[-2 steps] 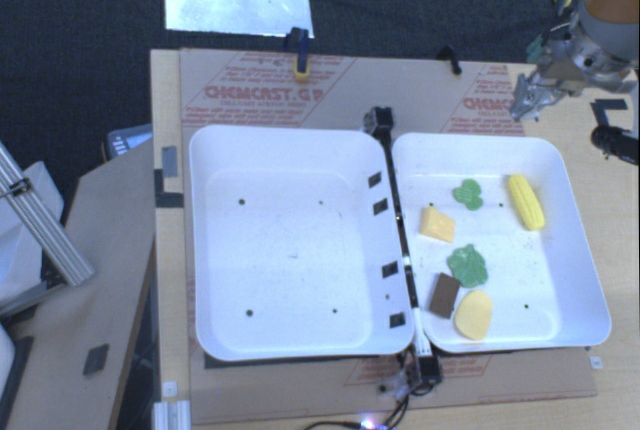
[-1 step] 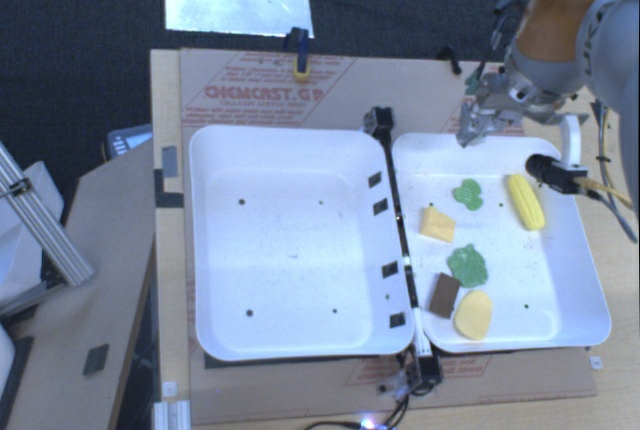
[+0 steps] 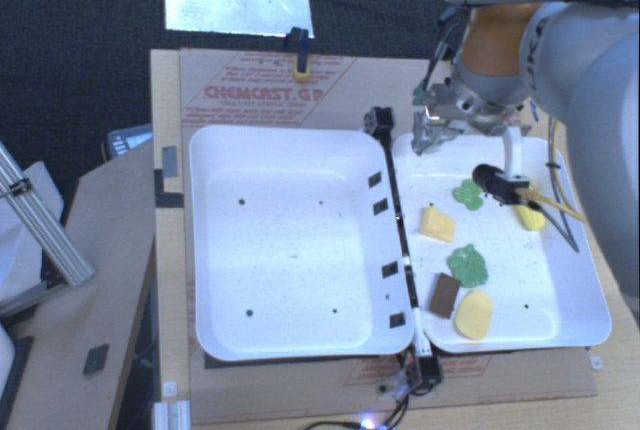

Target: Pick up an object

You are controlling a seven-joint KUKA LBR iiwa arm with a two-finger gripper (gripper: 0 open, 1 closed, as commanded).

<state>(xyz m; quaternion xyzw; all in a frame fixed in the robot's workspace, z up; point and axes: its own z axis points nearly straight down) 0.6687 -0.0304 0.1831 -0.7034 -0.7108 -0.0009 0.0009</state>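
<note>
I see the gripper (image 3: 428,140) hanging above the right bin's (image 3: 580,313) far left corner; how its jaws stand I cannot tell. Nearest lies the yellow cheese wedge (image 3: 436,224), flat and clear of the green piece (image 3: 467,194). I'd centre over it, then descend straight.

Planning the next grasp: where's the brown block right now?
The brown block lies in the right bin, near its front-left corner, between the green piece and yellow oval.
</note>
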